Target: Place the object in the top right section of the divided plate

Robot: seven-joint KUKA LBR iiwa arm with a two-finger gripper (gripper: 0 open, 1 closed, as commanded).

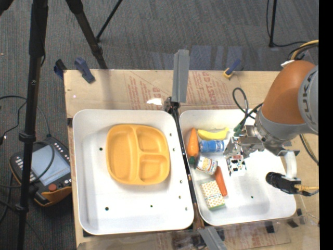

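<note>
Sponge (213, 195) first, lying nearest me in the right bin (260, 212), a patterned block beside a small carrot (220, 182). I am reading this as the picking stage: nothing is sitting in the divided plate (138, 154), which is resting in the left bin (104, 212) with all its sections bare.

Going farther in, I am seeing the gripper (237, 163) hanging over the middle of the right bin, just right of a small jar (206, 165) and a blue-labelled can (212, 146). A black-and-white patch is showing at its tip, but I am unable to say whether that is an object or part of the tool, and I cannot tell how wide the tool is standing or whether it has anything.

Beyond those, a larger carrot (192, 142) is lying against the bin's left wall and a banana (213, 134) at the far side.

I am judging that the next move calls for a confirmed hold on one item, a lift above both bin walls, then a carry left to the plate's far right section, the small one nearest the divider between the bins.
</note>
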